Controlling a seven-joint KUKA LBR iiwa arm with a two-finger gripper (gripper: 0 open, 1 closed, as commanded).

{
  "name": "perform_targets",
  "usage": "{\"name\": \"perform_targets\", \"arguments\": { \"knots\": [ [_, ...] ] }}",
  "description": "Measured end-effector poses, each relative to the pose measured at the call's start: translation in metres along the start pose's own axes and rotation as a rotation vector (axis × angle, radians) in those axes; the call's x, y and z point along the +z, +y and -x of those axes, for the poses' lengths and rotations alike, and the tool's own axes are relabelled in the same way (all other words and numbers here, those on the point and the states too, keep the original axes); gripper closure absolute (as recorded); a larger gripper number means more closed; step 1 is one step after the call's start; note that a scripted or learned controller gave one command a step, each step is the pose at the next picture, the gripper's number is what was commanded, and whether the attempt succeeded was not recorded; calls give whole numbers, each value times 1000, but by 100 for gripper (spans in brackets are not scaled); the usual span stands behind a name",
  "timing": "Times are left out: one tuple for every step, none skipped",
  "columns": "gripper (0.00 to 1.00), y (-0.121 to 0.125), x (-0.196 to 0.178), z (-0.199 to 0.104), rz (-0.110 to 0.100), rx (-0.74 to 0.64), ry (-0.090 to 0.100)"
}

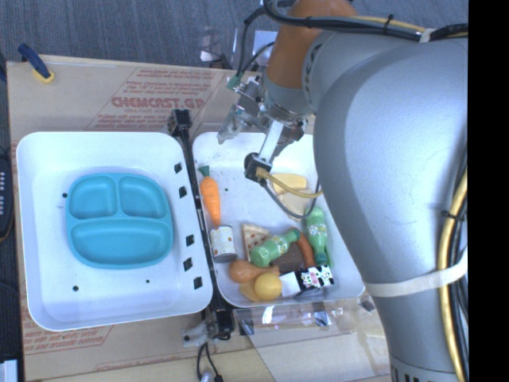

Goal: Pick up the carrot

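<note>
Seen from above at a slant, the surface carries a sheet of cardboard [151, 94] printed in red, and two shallow white bins sit on it side by side. The left bin [32, 157] holds a blue divided plate [119, 217] with three compartments, lying flat near its middle. The right bin [231, 153] is crowded at its near end. The carrot [210, 200] lies in this right bin close along its left wall, the one next to the other bin. It lies lengthwise, with its green top towards the far end and its orange tip pointing to the near end. Just past that tip stands a small white can [223, 243] with a dark band. To the right of the can are a tan wedge [256, 235], a green bottle [274, 249] on its side and a second green bottle [318, 229] nearer the right wall. At the near edge sit an orange-brown fruit [242, 271], a yellow lemon [268, 285] touching it, and a black-and-white patterned box [316, 278]. A pale yellow item [290, 183] lies farther back, partly under the arm. The grey arm comes in from the right, its orange band high in the view. The gripper [231, 126] hangs over the far left corner of the right bin, beyond the carrot's green top and apart from it. Whether its grasp is spread or pressed together cannot be told from this angle.
</note>
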State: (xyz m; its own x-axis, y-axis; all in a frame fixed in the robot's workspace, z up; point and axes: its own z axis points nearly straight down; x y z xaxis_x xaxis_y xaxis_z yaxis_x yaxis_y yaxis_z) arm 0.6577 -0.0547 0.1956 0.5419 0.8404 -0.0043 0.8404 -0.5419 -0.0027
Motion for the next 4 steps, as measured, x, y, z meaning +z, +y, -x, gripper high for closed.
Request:
{"name": "perform_targets", "arguments": {
  "knots": [
    [0, -70, 5, 44, -10, -44, -6],
    [0, -18, 107, 61, -12, 199, -4],
    [100, -19, 96, 59, -21, 191, -3],
    [100, -89, 1, 43, -6, 110, 6]
  ]
}}
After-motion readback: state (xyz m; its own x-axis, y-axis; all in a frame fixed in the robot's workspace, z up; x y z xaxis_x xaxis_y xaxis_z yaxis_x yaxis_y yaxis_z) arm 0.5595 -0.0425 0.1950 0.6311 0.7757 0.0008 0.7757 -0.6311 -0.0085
